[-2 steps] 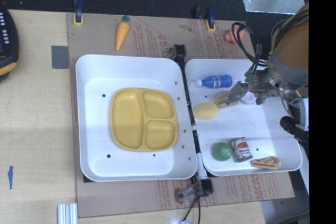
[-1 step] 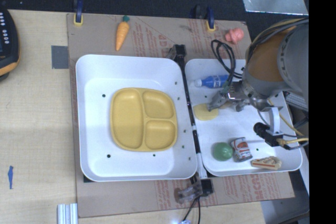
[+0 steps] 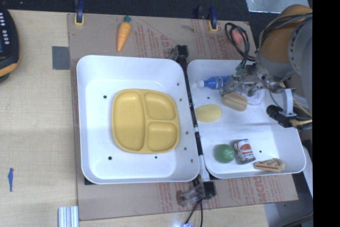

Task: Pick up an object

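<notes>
1. the landmark is the right bin (image 3: 287,138). the gripper (image 3: 245,82) hangs over its upper part, just above a tan bread-like piece (image 3: 235,101) and beside a blue bottle (image 3: 215,82) lying on its side.
2. whether the gripper is apart or together cannot be told; cables and the wrist clutter that spot, and nothing is plainly seen clamped in it.
3. the likeliest thing to pick, by my reading, is the tan bread-like piece near the bin's upper middle. it looks like a light toy, probably firm and a little smooth; a grasp across its short width should hold.
4. lower in the same bin lie a pale yellow disc (image 3: 208,113), a green ball (image 3: 224,153) that may roll away, a small red can (image 3: 244,151) and a toast-like slice (image 3: 270,165).
5. the can carries a label, too small to read. faint red print runs along the cardboard (image 3: 154,34) around the bin, not legible either.
</notes>
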